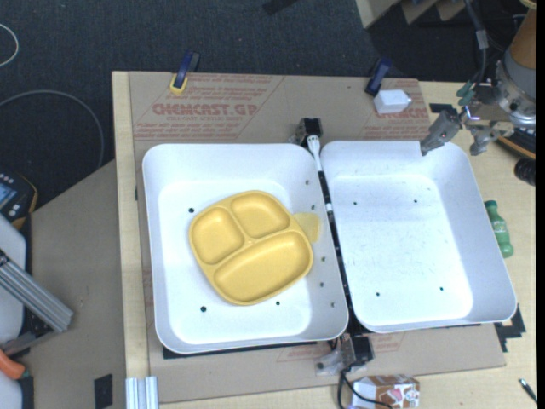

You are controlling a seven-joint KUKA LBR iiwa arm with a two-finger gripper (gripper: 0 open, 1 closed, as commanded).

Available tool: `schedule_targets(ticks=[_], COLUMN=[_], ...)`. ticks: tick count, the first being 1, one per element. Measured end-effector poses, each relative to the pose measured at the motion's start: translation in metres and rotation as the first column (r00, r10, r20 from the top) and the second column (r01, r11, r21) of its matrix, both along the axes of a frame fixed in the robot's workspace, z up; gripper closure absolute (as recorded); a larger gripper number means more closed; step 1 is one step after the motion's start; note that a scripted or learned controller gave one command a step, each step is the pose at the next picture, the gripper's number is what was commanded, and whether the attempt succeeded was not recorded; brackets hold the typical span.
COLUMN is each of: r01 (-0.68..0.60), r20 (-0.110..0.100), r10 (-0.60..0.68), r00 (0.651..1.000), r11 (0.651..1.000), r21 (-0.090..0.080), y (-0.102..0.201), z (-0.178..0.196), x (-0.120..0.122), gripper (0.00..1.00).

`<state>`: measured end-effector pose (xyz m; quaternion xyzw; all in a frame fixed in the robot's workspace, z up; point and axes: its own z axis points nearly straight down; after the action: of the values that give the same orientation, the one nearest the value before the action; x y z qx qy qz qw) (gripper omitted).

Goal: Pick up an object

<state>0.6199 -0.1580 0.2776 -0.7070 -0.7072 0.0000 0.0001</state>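
A yellow divided plate (249, 246) with three compartments lies flat in the left white bin (170, 177). A small yellow piece (308, 226) peeks out from under its right edge. My gripper (458, 135) hangs at the upper right, above the far right corner of the right white bin (409, 237), well away from the plate. Its two grey fingers (434, 135) are spread apart with nothing between them.
A green bottle-like object (498, 228) lies on the bench just right of the right bin. A white block (392, 101) and blue clamps (377, 77) sit along the back of the cardboard. Cables and a black clip (311, 131) sit between the bins.
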Motion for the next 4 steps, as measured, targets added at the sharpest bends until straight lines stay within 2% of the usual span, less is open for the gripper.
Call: schedule_targets(ticks=[1, 2, 3, 4], r01=[-0.005, -0.006, -0.004, -0.001], r20=[0.006, 0.004, 0.009, 0.007], r10=[0.005, 0.006, 0.004, 0.001], r00=[1.000, 1.000, 1.000, 1.000], r11=[1.000, 1.000, 1.000, 1.000], r21=[0.000, 0.000, 0.001, -0.001], y=[0.061, 0.137, 0.161, 0.160], z=[0.070, 0.159, 0.214, 0.221], x=[-0.045, -0.100, -0.142, -0.139], gripper=[0.00, 0.00, 0.00, 1.00])
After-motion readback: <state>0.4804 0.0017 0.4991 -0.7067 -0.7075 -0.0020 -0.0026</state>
